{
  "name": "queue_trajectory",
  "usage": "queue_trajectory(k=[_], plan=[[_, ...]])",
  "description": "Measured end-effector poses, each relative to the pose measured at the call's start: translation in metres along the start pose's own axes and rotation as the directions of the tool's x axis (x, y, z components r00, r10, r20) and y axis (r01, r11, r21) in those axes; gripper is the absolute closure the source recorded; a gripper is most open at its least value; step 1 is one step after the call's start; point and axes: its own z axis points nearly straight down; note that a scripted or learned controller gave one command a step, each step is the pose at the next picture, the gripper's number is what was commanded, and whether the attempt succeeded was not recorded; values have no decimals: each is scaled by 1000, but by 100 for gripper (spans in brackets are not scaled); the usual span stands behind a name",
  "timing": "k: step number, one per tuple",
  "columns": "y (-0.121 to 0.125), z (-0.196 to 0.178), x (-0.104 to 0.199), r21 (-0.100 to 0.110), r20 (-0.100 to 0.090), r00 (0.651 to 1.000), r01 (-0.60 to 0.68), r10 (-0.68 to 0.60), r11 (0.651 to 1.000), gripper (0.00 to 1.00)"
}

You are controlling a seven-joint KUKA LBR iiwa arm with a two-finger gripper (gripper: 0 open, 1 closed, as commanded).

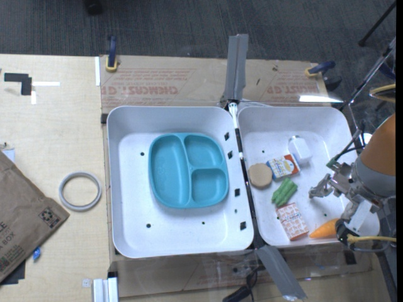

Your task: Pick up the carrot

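Observation:
The carrot [324, 229] is a small orange wedge lying on the floor of the right bin [315, 121], near its front right corner. It rests just right of a red-patterned packet [293, 221]. My gripper [322, 181] hangs over the right side of that bin, a little behind the carrot and apart from it. It is open, with bare bin floor between its fingers. The grey wrist and orange band [384, 150] reach in from the right.
The right bin also holds a green vegetable [284, 191], a tan disc [259, 175], a small printed carton [283, 167] and a white block [299, 148]. A teal divided plate [189, 168] lies in the left bin [126, 187]. A tape ring [80, 190] sits on the bench at left.

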Motion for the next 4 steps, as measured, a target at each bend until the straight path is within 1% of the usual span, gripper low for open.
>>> queue_trajectory(k=[1, 2, 3, 4], plan=[[-1, -8, -1, 3, 1, 1000, -2, 2, 1000, 100], [-1, -8, -1, 3, 2, 1000, -2, 2, 1000, 0], [-10, 1, 26, 0, 2, 963, -271, 271, 963, 0], [-46, -1, 58, -3, -2, 815, -580, 580, 815, 0]])
